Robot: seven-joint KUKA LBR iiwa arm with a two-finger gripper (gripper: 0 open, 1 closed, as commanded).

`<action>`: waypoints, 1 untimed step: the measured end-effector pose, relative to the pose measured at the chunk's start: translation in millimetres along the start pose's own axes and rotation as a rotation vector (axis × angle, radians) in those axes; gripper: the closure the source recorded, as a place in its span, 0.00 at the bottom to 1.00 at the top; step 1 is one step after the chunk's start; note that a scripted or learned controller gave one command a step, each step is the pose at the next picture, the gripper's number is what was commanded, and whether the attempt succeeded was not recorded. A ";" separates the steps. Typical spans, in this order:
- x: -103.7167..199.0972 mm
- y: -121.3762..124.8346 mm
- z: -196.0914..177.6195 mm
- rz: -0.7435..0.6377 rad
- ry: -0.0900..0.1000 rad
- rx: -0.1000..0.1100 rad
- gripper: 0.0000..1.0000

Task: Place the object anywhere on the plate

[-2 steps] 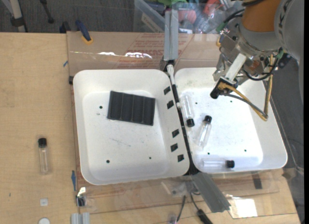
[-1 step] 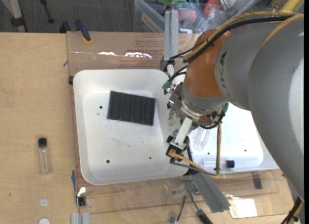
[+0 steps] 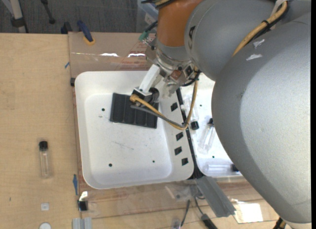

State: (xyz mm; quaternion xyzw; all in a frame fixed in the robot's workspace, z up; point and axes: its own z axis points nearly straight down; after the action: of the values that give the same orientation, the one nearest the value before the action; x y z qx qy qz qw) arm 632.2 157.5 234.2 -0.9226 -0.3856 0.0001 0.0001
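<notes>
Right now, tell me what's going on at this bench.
The grey KUKA arm reaches in from the right, its wrist over the far right part of the left white bin. A black ribbed plate lies flat in that bin, just under the wrist. A clear vial lies in the right bin, and a black-capped vial lies outside on the wooden bench.

On my screen: the ribbed slab looks matt black plastic, the left bin smooth glossy white plastic, the bench pale matt wood.
</notes>
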 end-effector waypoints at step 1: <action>0.0 -0.2 0.0 0.000 -0.001 0.000 0.00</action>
State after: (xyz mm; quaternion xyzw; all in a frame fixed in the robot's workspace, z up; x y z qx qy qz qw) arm 632.1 157.7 234.2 -0.9226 -0.3858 0.0005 0.0002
